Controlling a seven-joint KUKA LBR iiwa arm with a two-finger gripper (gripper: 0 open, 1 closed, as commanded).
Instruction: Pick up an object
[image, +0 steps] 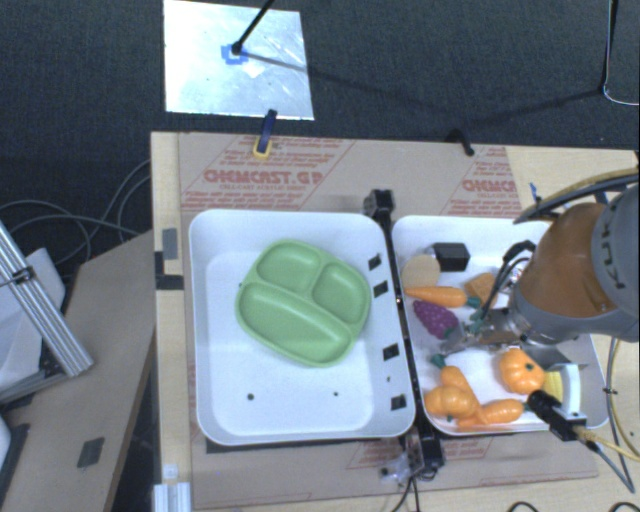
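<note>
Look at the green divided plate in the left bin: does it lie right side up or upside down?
Right side up. The green divided plate lies flat in the left bin, its three hollow compartments facing the camera, with raised ridges between them.

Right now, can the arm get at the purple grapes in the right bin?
Probably yes. The end effector hovers just right of the grapes, which lie uncovered, though a carrot sits close along their upper side and could get nudged.
</note>
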